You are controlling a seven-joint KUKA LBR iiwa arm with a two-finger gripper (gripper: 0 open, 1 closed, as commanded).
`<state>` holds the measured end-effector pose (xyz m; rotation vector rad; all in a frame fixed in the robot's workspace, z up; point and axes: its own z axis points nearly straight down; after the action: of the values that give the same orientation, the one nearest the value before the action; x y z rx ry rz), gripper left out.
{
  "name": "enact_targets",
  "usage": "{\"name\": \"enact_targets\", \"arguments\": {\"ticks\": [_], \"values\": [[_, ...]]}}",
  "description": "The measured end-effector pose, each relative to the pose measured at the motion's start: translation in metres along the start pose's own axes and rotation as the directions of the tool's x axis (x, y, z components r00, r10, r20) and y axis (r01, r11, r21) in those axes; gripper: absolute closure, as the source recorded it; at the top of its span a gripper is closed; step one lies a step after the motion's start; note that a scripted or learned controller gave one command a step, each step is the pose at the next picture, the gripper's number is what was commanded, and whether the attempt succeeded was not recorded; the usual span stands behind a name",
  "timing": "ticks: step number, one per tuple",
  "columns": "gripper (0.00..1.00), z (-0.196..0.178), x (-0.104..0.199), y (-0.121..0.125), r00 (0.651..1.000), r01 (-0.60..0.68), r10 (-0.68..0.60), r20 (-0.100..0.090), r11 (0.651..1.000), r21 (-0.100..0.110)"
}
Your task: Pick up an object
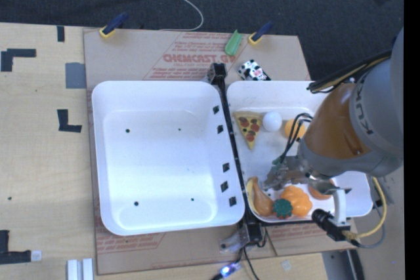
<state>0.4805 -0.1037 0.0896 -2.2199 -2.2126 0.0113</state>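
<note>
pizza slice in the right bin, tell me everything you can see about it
The pizza slice looks like a small toy, probably plastic: a flat triangle, yellow-orange on top with red round spots and a darker crust edge. It lies flat on the floor of the right bin, close to the divider beside the left bin, with its point toward the near side. A white ball sits just to its right, touching or nearly touching. The gripper is nearer the camera, apart from it.

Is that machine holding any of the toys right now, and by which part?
Cannot be told: the end effector sits low among the toys in the right bin, its grip hidden.
</note>
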Motion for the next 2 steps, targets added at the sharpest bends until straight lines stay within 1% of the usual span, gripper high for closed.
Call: {"name": "enact_targets", "arguments": {"ticks": [1,2], "values": [[1.0,-0.101,0.086,0.059,1.0,0.016,-0.016,-0.002,1.0,-0.021],[1.0,-0.096,0.119,0.158,1.0,0.01,-0.01,0.0,1.0,-0.016]]}}
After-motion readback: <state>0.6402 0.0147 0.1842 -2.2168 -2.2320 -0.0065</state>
